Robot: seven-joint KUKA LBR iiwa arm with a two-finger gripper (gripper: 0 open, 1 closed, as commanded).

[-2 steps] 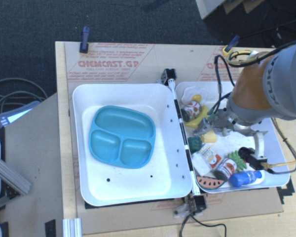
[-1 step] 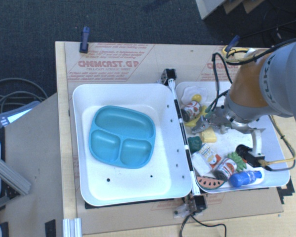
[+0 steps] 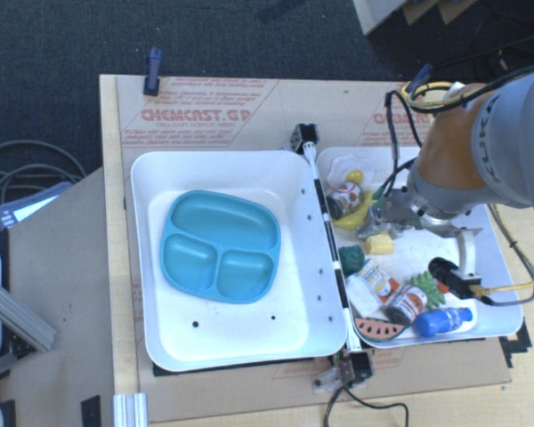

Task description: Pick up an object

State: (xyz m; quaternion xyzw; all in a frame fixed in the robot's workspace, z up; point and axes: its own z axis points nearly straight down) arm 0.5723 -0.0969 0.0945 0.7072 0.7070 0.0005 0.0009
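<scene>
We hang low over the right bin [image 3: 507, 238] at frame right, jaws' state unclear, and next must settle on the yellow block [image 3: 380, 244].

A turquoise divided plate [image 3: 220, 245] lies in a white bin [image 3: 151, 265]; the bottle [image 3: 441, 320] is blue.

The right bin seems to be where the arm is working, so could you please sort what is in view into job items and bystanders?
Job: gripper, right bin, banana, yellow block, blue bottle, watermelon slice.

Lying about: blue divided tray, left bin, blue clamp.
</scene>
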